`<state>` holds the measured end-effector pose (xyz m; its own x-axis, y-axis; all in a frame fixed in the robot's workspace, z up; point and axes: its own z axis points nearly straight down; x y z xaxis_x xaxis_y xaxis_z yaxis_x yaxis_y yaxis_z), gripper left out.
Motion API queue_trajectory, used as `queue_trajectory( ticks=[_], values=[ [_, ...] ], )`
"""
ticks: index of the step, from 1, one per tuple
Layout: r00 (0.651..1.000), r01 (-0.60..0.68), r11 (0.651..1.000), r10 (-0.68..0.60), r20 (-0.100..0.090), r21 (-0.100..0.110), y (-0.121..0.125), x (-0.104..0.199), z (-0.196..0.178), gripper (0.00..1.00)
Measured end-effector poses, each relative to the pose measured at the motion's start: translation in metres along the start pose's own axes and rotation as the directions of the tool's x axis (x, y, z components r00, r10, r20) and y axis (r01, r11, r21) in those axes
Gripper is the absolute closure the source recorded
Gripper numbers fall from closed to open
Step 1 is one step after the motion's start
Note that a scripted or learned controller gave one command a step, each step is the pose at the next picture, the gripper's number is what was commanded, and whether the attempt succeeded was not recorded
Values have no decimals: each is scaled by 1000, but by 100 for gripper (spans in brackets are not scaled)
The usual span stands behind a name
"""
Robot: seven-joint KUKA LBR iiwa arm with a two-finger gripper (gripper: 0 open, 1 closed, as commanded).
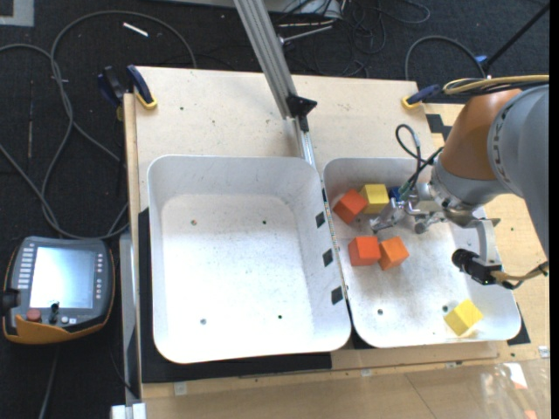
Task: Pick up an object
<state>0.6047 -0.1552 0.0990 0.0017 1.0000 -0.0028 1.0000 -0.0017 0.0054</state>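
Two white bins sit side by side on the bench, and we see blocks in the right bin. An orange block touches a yellow block near the top. Two more orange blocks, one and another, lie together in the middle. One yellow block rests alone near the bottom corner, well apart from the others. The gripper hangs over the right bin, just beside the upper yellow block and above the middle pair. We see nothing between its fingers, and we cannot tell if they are open or closed. The left bin sits beside it.
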Motion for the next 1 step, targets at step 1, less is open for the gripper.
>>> queue_trajectory(
  ticks=[1],
  values=[
    [1000,1,1000,0,-12,32,41,-30,7,0]
  ],
)
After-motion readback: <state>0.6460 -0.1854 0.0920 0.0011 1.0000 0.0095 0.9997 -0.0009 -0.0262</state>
